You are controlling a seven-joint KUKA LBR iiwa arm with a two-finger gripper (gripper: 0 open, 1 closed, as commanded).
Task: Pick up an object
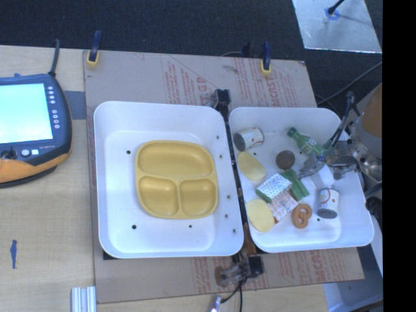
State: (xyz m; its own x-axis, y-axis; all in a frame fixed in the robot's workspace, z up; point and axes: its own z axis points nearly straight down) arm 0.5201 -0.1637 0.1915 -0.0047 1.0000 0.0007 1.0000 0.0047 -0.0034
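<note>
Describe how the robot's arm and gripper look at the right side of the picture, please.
Little of the arm is visible at the right edge: a rounded orange-brown part, with grey metal pieces below it. The gripper is a thin metallic assembly, silver-grey with shiny spots, and dark thin rods or cables run up from it. It is too small and blurred to read any markings.
</note>
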